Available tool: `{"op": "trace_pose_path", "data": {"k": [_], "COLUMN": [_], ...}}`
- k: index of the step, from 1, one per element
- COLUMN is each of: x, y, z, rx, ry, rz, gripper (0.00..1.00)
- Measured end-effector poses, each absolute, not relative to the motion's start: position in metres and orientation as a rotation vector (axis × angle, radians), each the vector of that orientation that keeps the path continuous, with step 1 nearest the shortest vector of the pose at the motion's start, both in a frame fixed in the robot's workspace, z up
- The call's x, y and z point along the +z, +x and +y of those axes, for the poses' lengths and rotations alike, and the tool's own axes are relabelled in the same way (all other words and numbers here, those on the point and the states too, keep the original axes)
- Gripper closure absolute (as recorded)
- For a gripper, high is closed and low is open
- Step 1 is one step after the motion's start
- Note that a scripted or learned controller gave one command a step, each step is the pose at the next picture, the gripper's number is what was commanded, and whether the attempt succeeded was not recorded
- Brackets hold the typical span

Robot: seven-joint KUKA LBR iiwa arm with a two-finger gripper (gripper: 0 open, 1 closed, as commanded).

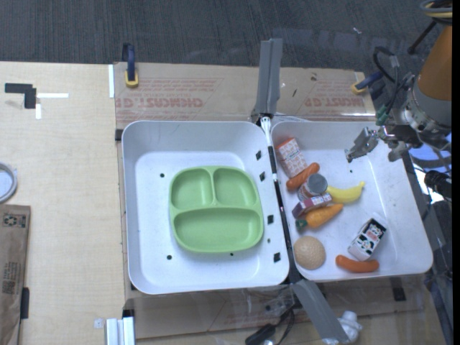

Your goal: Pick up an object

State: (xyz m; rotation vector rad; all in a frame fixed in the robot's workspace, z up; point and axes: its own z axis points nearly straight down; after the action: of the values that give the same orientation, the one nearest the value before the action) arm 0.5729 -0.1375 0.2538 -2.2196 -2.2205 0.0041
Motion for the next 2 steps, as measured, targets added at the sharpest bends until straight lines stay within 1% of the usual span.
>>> {"op": "trace_pose_path", "data": {"k": [1,2], "x": [0.222,0.108], "y": [0.6,0.55], "z": [-0.145,-0.15], "rx": [0.003,0.0], "ry": [-2.161,-2.147], "rz": [-2.279,-2.294], "gripper": [0.0,0.0]}}
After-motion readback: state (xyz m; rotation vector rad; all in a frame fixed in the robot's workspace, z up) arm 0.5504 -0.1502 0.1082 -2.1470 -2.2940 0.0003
